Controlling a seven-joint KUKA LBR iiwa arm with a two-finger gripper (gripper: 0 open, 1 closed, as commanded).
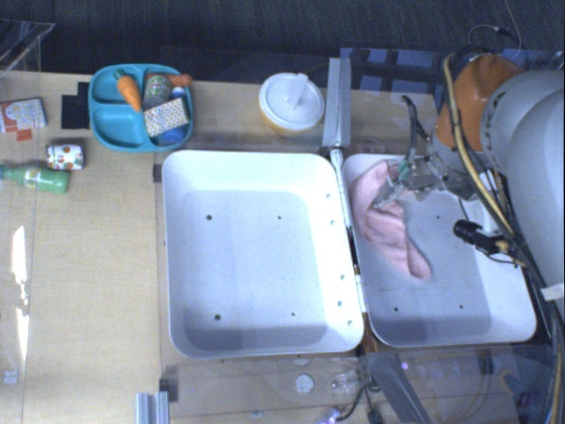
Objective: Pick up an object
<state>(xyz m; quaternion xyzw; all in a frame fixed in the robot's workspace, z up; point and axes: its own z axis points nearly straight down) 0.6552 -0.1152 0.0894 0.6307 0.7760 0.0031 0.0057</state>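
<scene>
Pincer [395, 186] low over pink cloth [388, 222] in the right bin [494, 321].

The cloth is soft and rumpled, a long limp shape lying along the right bin's left side, its upper end bunched into folds and its lower end tapering to a rounded flap. The thin metal pincer tips sit at that bunched upper end, touching or nearly touching the fabric; how wide they stand, and whether any cloth is caught between them, cannot be told from this slant. Both bins are smooth, shallow white plastic with rounded corners and small dark holes in their floors; the left bin [256, 334] lies just beside the right one. On the pale wooden desk [79, 281] sit a sectioned blue tray [99, 124] of small toy foods, a round white lid [292, 102], a small can [65, 156] and a green bottle [35, 177] lying on its side.
</scene>
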